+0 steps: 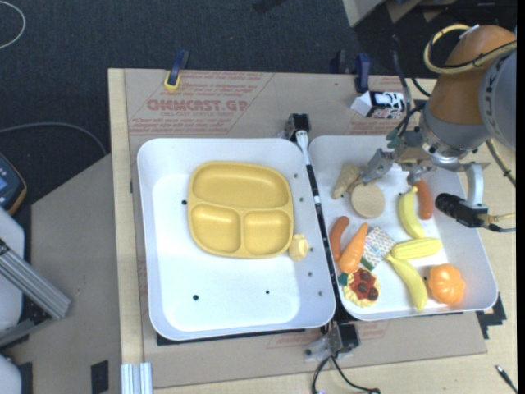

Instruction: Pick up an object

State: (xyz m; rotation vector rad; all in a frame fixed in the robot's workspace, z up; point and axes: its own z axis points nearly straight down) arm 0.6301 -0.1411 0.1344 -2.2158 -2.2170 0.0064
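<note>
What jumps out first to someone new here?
The big yellow divided plate in the left bin. Then the heap of toy food in the right bin: bananas, carrot, corn, an orange pumpkin. The grey arm's claw hangs over that bin's far end.

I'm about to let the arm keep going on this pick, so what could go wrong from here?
The end effector hangs over the back of the right bin, where the toy food is packed tight. Risk one: coming down between the round cracker, banana and sausage, it may only nudge them. Risk two: it may pinch two pieces together. The carrot and corn also lie close.
</note>
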